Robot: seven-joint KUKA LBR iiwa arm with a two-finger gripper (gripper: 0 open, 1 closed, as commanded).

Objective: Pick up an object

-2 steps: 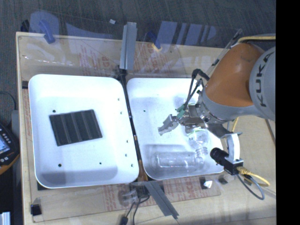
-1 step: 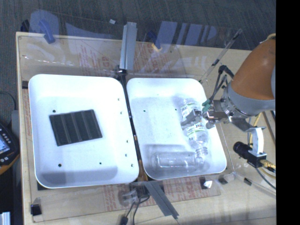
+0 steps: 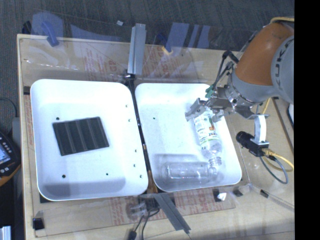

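In the left bin (image 3: 45,91) a dark ribbed panel (image 3: 80,135) lies flat. In the right bin (image 3: 150,94), a clear plastic bottle (image 3: 187,170) lies along the near wall; a labelled bottle (image 3: 207,133) lies beside it, my gripper (image 3: 204,107) at its far end. I cannot tell my fingers' spread.

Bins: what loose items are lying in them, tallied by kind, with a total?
Clear plastic bottles: 2, one with a white label and one lying flat, both in the right bin.
Dark ridged panel: 1, in the left bin.
Total: 3
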